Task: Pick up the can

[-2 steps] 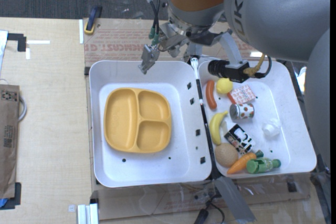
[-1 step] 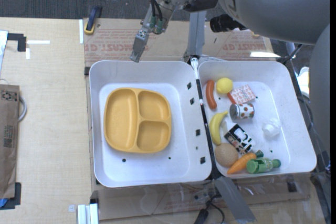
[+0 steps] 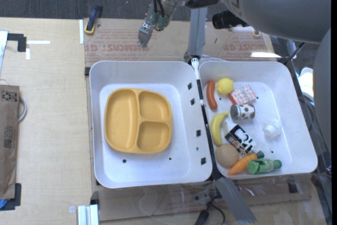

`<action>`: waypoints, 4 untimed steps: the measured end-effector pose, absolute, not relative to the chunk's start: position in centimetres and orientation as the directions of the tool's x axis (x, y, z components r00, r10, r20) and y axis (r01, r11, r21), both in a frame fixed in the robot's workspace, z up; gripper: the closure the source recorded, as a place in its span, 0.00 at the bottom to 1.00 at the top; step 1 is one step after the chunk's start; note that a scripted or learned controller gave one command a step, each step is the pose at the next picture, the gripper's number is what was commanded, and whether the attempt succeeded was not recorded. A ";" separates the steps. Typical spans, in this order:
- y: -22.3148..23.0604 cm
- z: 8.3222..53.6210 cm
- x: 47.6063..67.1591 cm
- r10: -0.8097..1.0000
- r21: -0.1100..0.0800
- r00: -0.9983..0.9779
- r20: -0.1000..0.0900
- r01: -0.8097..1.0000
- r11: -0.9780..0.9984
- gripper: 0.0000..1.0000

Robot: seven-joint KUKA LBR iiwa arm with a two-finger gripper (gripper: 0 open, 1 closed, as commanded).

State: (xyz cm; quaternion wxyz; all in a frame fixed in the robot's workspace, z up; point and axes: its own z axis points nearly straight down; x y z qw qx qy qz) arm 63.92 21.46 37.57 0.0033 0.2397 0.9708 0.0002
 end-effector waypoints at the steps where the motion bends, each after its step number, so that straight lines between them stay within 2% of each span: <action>1: 22.8 41.1 64.4 0.758 0.000 -0.653 -0.003 0.758 0.653 1.00; 4: 22.6 43.4 64.8 0.756 -0.002 -0.655 -0.009 0.756 0.655 1.00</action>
